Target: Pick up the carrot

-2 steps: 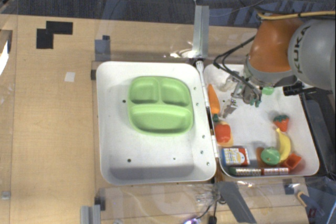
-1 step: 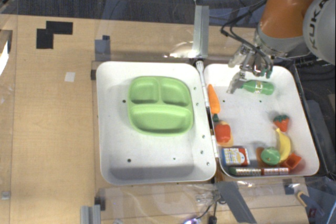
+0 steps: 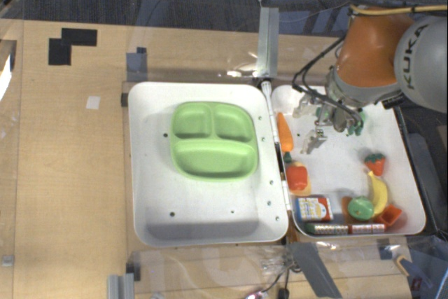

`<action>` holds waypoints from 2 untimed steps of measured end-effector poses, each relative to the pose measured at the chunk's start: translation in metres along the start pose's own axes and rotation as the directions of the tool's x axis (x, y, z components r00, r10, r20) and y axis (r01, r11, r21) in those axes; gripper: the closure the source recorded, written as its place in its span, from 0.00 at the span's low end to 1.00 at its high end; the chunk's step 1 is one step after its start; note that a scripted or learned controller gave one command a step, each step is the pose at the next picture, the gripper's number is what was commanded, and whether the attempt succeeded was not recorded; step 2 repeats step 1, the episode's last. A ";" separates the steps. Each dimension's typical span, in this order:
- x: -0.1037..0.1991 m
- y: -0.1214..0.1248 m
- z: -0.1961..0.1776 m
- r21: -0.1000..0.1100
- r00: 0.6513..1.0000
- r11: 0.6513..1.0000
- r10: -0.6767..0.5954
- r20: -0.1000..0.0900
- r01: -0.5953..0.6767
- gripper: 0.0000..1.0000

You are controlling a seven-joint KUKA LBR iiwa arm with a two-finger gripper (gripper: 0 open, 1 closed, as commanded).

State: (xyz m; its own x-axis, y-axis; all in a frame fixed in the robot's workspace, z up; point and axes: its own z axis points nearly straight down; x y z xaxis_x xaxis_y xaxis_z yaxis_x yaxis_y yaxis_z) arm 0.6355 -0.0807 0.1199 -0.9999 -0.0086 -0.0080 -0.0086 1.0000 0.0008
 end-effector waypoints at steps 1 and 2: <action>-0.015 -0.003 0.030 0.000 0.994 0.994 0.110 0.006 -0.110 0.00; -0.015 -0.003 0.030 0.000 0.994 0.994 0.110 0.006 -0.110 0.00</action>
